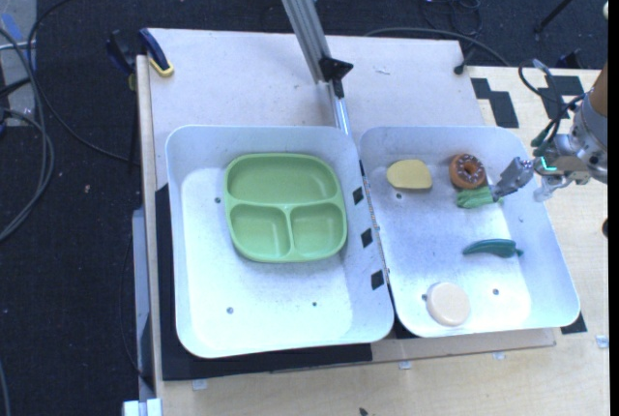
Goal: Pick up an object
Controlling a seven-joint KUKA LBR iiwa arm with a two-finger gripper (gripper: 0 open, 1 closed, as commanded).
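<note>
- A green plate (286, 207) with three compartments lies flat in the left white bin (193, 308).
- Behind the plate, a slanted metal pole (300, 3) rises from the bench (251, 75).
- Far back and left of the plate, a blue-and-yellow clamp (155, 53) grips the bench corner.
- Left of the plate, black cables (58, 114) trail over dark floor.

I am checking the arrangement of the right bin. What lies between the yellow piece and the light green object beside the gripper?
In the camera view, the brown donut lies between the yellow piece and the light green object.
</note>
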